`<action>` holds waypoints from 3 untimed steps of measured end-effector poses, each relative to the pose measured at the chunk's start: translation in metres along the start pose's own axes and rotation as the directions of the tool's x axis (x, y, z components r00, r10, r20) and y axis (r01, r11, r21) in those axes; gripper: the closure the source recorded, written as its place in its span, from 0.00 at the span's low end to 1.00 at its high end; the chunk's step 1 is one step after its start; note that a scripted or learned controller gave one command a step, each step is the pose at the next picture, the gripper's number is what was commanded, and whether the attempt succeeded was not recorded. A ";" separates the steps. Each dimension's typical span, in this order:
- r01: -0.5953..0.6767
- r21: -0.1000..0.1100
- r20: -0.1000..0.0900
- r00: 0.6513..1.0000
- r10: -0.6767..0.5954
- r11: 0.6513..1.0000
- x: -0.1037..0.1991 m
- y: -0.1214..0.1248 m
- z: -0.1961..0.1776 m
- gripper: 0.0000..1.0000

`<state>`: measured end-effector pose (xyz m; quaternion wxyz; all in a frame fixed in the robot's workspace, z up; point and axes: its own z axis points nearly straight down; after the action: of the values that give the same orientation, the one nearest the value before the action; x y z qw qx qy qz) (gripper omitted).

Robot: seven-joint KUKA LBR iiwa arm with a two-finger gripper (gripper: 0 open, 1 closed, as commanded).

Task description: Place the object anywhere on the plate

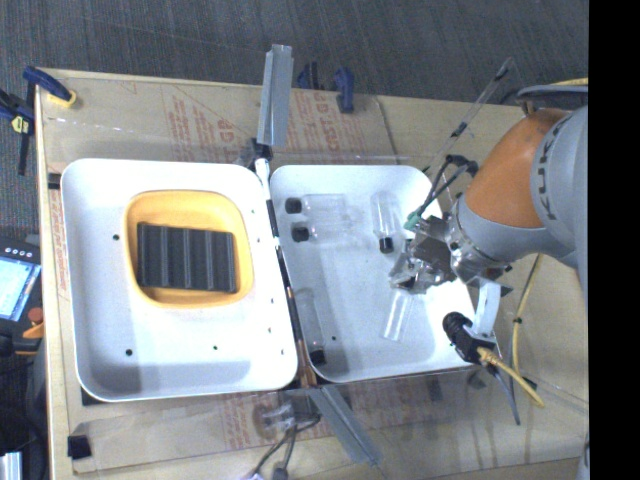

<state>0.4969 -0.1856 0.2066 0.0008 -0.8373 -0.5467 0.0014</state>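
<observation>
Clear plastic objects lie in the right bin (340,358): one tube (397,316) just below the gripper (413,271), near the bin's right side, and other see-through pieces (335,216) toward the far wall. Left bin (90,358) carries the yellow plate (150,208) with a dark ridged insert (187,257), well apart from the tube. Grey arm (520,198) reaches in from the right, its gripper low over the right bin. Whether it grips anything cannot be told. Two small black items (294,206) sit by the divider.
</observation>
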 end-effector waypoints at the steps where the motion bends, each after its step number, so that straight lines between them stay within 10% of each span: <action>1: 0.063 0.001 -0.001 0.998 -0.063 0.998 0.066 0.011 -0.069 1.00; 3: 0.282 0.001 -0.002 0.959 -0.282 0.959 0.222 0.014 0.000 1.00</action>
<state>0.5990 0.0121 0.2064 0.0019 -0.7508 -0.6605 0.0009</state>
